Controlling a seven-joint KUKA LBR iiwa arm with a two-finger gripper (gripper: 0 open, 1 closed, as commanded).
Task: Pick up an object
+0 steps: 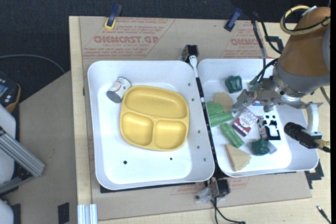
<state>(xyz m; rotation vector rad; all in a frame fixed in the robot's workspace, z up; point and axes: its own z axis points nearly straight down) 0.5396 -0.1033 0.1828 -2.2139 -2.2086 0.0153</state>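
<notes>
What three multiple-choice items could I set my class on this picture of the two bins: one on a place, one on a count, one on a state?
1. Where does the yellow tray lie?
A. In the left bin
B. In the right bin
C. On the floor

2. How many compartments does the yellow tray have?
A. One
B. Three
C. Six

3. How does the small cup rest?
A. Upright
B. Tipped on its side
C. Stacked inside the tray

Answers:
1 A: it rests on the left bin floor.
2 B: one wide section sits above two smaller ones.
3 B: it lies on its side beside the tray's upper left corner, its dark opening facing sideways.
</notes>
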